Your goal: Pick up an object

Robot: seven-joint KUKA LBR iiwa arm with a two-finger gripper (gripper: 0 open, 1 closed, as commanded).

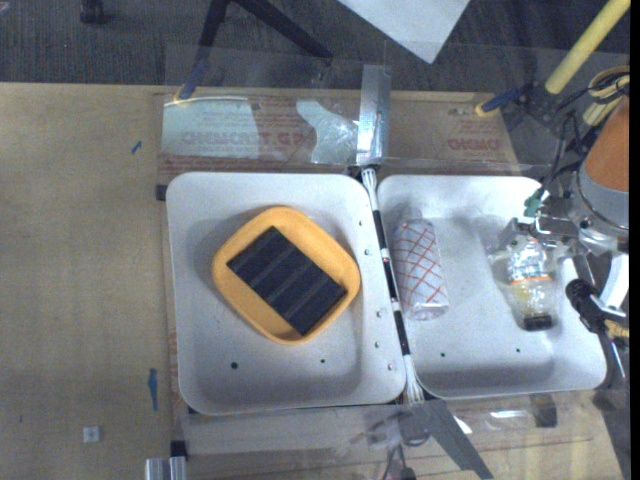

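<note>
A small clear plastic bottle (527, 276) with a dark cap lies in the right bin (480, 368), near its right side. My gripper (545, 230) hangs at the bin's upper right, just above the bottle's far end and very close to it. Whether it touches the bottle cannot be made out. A white packet with a red criss-cross pattern (420, 266) lies along the right bin's left wall. In the left bin (200, 368) rests a yellow rounded dish with a dark ribbed panel (286, 273) on top.
The ridge between the two bins (388, 288) runs down the middle. A strip of clear plastic and cardboard (300, 133) lies behind the bins. Cables and a yellow rod (590, 38) crowd the upper right.
</note>
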